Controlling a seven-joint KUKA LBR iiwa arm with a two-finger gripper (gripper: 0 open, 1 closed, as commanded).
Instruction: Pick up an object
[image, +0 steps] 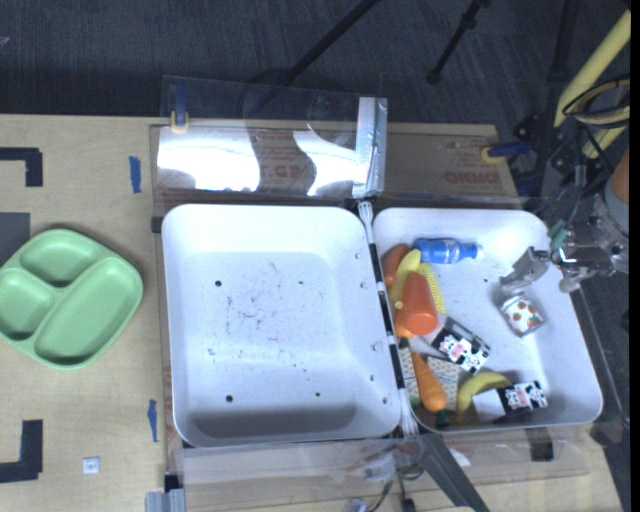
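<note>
Since jaw state cannot be told at the gripper (528, 268), confirm opening before descent. Target the small patterned cup (522, 315) lying just below the tool, inside the right bin (585, 375). Centre over it, lower straight, close gently, avoid bin wall.

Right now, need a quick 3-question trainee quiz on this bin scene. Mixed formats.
1. True or false: the blue bottle lies in the right bin.
2. What sits on the bench left of the left bin?
A) green divided plate
B) red bowl
C) metal tray
3. Fill in: the banana lies near the right bin's ____ edge.

Key
1. True.
2. A, the green plate.
3. Front; it lies just left of a black-and-white box.
</note>
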